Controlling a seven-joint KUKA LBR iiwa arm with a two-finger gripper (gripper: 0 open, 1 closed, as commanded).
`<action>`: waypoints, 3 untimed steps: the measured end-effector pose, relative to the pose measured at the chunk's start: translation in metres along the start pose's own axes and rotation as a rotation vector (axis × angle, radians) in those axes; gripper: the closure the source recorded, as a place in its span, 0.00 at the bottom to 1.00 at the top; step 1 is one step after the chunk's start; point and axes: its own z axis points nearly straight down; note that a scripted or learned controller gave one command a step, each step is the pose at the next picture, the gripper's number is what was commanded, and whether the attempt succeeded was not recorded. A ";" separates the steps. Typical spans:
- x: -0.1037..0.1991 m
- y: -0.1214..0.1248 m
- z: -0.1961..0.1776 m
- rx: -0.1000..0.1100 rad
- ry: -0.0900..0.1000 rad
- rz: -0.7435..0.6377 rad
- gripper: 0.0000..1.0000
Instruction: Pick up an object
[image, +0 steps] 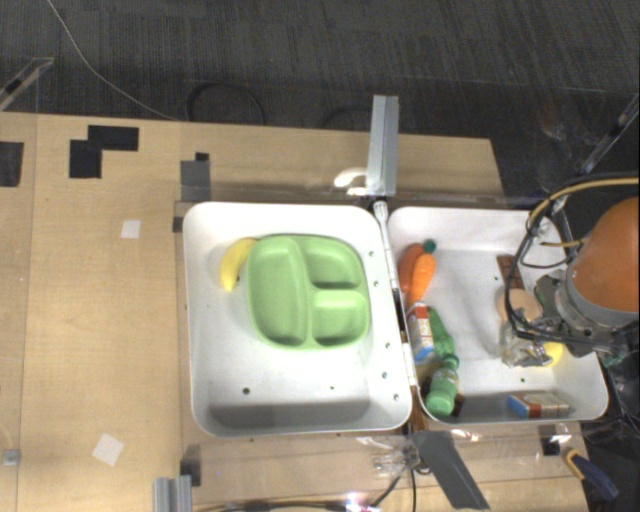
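so far: nothing visibly lifted; grasp and lift remain, i judge.
end effector (527, 345): low in right bin (470, 232), grip state unclear.
yellow object (549, 351): touching its tip.
carrot (417, 272): well left.

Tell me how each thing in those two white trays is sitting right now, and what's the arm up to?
Green divided tray: lying flat, hollow side up, in the left bin.
Banana: tucked against the tray's left edge.
Carrot: lying along the right bin's left wall.
Green bottle: on its side, below the carrot.
Gripper: low in the right bin, at a yellow object; grip unclear.
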 end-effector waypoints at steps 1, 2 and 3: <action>0.000 0.000 0.000 -0.001 0.001 0.000 0.00; -0.011 0.036 0.014 -0.006 0.015 0.016 0.00; 0.005 0.008 0.014 -0.008 0.015 0.006 0.00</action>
